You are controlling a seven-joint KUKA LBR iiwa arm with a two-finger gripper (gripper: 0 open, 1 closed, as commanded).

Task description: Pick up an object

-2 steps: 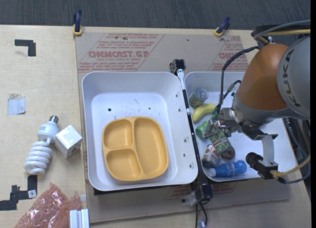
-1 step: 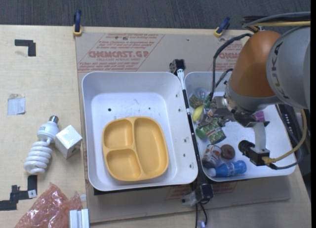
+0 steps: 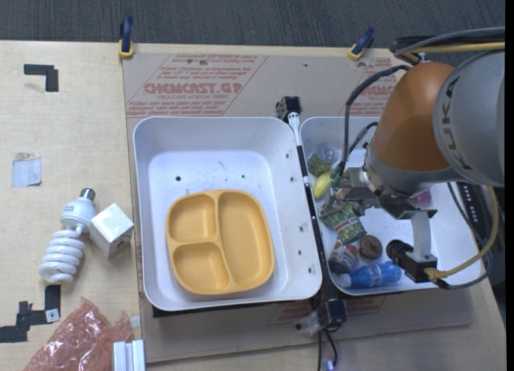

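The right bin [image 3: 454,242] holds a jumble of small objects. Among them are a clear rounded piece [image 3: 325,154], a yellow item [image 3: 322,185], a green printed packet [image 3: 339,217], a brown round piece [image 3: 370,246] and a blue bottle [image 3: 375,274] lying near the front wall. My gripper [image 3: 352,195] hangs low over the bin's left half, just above the green packet and beside the yellow item. The orange band and grey wrist hide much of the bin's middle and back. A bit of pink [image 3: 421,197] peeks out under the arm.
The left bin [image 3: 152,148] carries a yellow divided plate [image 3: 221,241]. A thin black divider [image 3: 303,177] runs between the bins. On the bench to the far left lie a spiral light bulb [image 3: 66,245], a white cube [image 3: 112,229] and a red mesh bag [image 3: 80,336].
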